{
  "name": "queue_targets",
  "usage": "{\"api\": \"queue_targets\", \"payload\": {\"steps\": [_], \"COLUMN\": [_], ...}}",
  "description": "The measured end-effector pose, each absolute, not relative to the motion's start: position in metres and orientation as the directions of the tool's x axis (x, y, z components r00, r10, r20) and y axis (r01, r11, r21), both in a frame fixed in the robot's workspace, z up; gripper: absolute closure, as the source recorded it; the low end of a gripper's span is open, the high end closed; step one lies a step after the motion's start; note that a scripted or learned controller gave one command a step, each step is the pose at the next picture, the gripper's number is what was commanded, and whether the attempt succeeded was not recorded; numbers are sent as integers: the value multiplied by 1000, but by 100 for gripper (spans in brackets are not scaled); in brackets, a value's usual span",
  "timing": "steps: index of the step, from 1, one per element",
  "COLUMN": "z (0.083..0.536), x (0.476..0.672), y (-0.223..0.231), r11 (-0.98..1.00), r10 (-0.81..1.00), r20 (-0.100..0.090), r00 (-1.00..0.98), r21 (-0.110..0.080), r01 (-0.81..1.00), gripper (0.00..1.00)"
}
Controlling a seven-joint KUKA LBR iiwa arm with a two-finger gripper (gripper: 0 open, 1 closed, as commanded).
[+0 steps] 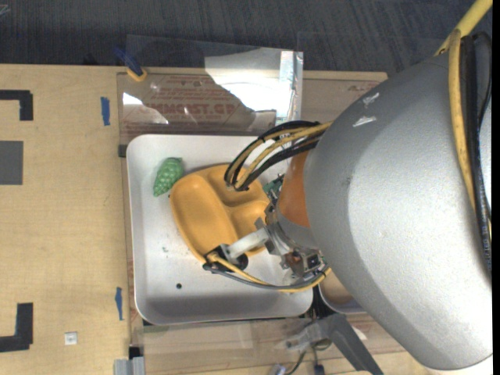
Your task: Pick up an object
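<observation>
A large yellow-orange rounded object (201,207) lies in the middle of the white bin (148,287). A small green bumpy object (166,175) rests against its upper left end, near the bin's back left corner. My gripper (299,261) hangs low over the bin's right part, just right of the yellow object's lower end. The grey arm and its orange band hide most of the gripper and the bin's right side. Nothing is visibly held.
A clear plastic sheet (211,92) lies behind the bin on the brown bench. Bare white floor shows in the bin's front left, with a tiny dark speck (179,287). The second bin's edge (344,299) peeks out under the arm.
</observation>
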State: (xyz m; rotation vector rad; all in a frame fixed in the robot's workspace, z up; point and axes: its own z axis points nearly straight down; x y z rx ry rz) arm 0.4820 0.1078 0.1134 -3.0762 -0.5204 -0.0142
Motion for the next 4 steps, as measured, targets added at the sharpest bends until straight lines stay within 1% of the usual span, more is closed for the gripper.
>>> {"api": "queue_targets", "payload": {"steps": [1, 2, 3, 4], "z": [90, 284, 120, 96], "x": [539, 515, 507, 488], "y": [129, 111, 127, 109], "r11": [-980, -976, -978, -977], "r10": [201, 218, 207, 211], "r20": [7, 6, -11, 29], "r00": [980, 976, 978, 977], "r21": [-3, -1, -2, -22], "r01": [201, 218, 207, 212], "gripper": [0, 0, 0, 0]}}
